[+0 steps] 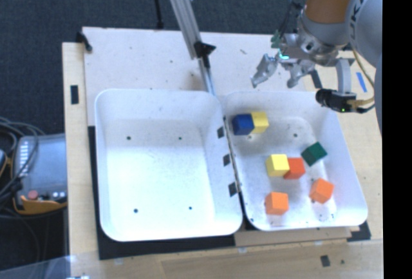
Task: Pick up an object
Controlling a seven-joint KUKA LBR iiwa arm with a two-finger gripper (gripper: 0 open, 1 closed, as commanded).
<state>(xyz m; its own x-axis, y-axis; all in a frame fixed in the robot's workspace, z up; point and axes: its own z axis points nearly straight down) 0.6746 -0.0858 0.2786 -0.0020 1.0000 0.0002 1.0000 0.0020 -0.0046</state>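
The right bin [347, 162] holds several small blocks. A blue block [242, 124] touches a yellow block [259, 120] near the bin's back left. A second yellow block [277, 164] sits against a red-orange block [295, 168] in the middle, with a green block [313, 153] to their right. Two orange blocks [277, 202] [321, 191] lie near the front. My gripper [279, 75] hangs above the bin's back rim, open, with nothing between its fingers.
The left bin [106, 162] sits beside the right one, sharing a middle wall. A slanted metal rail [183, 10] runs from the top down to the bins' junction. Cables and a grey device [38, 171] lie off the bench at the left.
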